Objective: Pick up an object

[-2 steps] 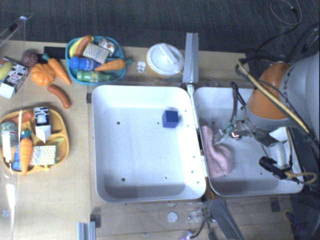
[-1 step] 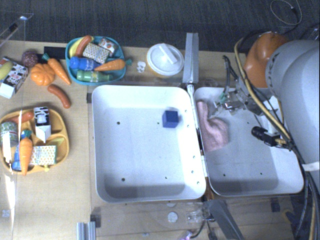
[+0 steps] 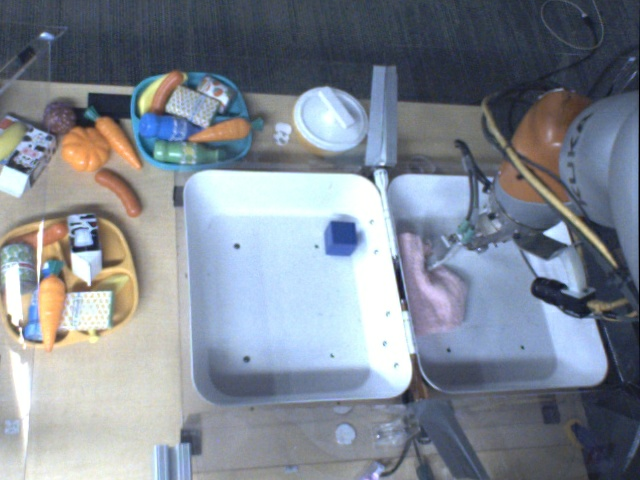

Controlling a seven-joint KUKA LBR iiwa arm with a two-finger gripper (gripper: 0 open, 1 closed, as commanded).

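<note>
Cube [image 3: 341, 237] in left bin [image 3: 230, 368], near its right wall toward the far edge. Cloth [image 3: 435, 288] in right bin [image 3: 520, 363], against its left wall.

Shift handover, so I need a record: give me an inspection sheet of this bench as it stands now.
Surface: wooden bench bearing two shallow white bins, left bin and right bin.
Job's things: small blue cube in left bin; crumpled pink cloth in right bin, by the divider.
Clutter: blue bowl of toy food, yellow tray of toy food, loose toy carrot and sausage, white lidded tub.
Grippers: claw at the cloth's upper edge; grasp unclear.
Cables: yellow and black cables along the arm.
Surroundings: dark carpet.
</note>
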